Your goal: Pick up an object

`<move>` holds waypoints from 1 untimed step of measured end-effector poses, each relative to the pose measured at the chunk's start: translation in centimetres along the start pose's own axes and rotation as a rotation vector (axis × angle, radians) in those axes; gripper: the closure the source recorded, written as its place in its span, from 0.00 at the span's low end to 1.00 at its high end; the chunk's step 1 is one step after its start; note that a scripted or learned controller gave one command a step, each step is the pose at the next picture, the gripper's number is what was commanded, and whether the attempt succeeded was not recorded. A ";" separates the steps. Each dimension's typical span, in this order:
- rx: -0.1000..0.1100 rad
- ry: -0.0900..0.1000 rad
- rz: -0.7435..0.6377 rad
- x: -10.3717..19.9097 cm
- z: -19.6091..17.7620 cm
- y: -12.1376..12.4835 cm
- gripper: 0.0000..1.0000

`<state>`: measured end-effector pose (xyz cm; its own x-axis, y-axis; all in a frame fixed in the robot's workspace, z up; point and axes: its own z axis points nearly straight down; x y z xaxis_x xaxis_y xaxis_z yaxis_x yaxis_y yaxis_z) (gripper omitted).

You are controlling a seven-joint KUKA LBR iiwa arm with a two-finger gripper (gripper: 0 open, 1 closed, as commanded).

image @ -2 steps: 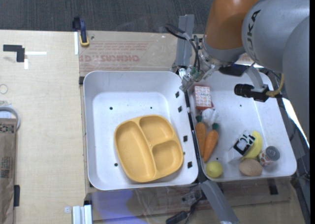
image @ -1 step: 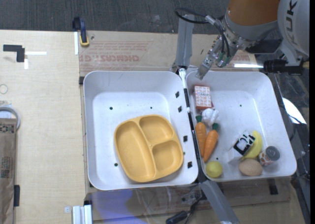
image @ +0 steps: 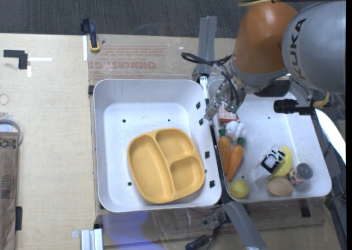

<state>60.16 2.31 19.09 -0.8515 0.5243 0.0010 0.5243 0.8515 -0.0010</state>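
My gripper hangs low over the far left corner of the right bin, close to the wall between the two bins. Just below it lies a small red and white carton, partly hidden by the gripper. A white lumpy item sits right in front of the carton. Two orange carrots lie side by side below that, with a yellow lemon at the near edge.
The left bin holds a yellow divided plate. In the right bin's near right corner are a banana, a black and white item, a brown egg-shaped item and a small can. The arm's orange band overhangs the far side.
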 end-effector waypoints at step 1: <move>-0.001 -0.002 0.000 2.3 -0.1 -4.4 1.00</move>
<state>55.85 -0.21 19.17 -0.8516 0.5242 -0.0008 0.5242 0.8516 -0.0001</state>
